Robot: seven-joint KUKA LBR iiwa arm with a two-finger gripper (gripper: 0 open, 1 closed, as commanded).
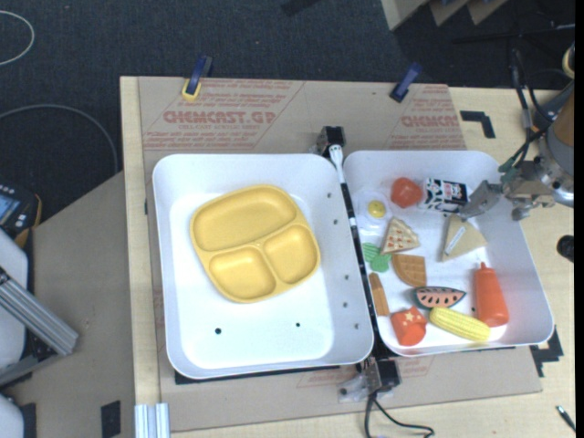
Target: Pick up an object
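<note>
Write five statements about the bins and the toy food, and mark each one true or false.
1. The yellow plate lies in the left bin. True.
2. The ketchup bottle stands in the left bin. False: it lies in the right bin, near its right wall.
3. The watermelon slice lies between the bottle and the waffle. True.
4. The gripper holds the corn. False: the corn lies at the near edge of the right bin, apart from the gripper, which is over the bin's far right part near the cheese wedge.
5. The tomato sits beside the milk carton. True.
</note>
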